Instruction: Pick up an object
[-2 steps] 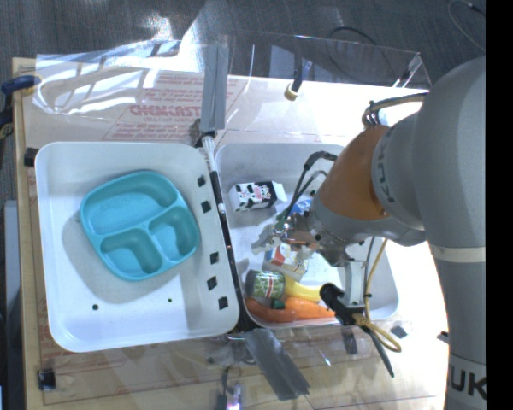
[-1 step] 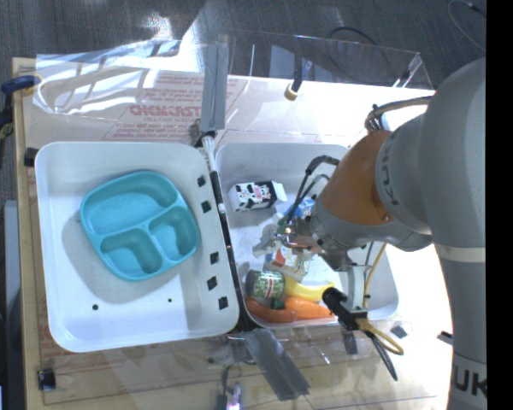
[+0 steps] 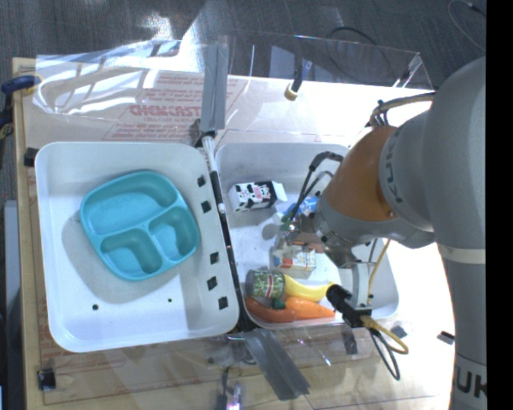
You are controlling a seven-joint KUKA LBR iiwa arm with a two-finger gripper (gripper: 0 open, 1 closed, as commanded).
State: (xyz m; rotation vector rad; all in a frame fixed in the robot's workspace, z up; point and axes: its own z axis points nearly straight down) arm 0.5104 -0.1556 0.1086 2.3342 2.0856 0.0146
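My gripper [image 3: 293, 239] hangs low over the middle of the right bin [image 3: 239, 156], under the orange wrist band. Directly beneath it lies a small pale box [image 3: 297, 261]; whether the gripper touches it I cannot tell. A black-and-white carton [image 3: 256, 196] rests at the back left of this bin. Along the front edge sit a green can [image 3: 268, 284], a yellow banana [image 3: 309, 290] and an orange carrot [image 3: 292, 311], packed close together.
The left bin [image 3: 60, 314] holds a turquoise divided plate [image 3: 139, 223]. A raised divider [image 3: 214, 229] separates the two bins. Clear plastic sheeting [image 3: 111, 84] lies behind them. The arm's bulk covers the right bin's right side.
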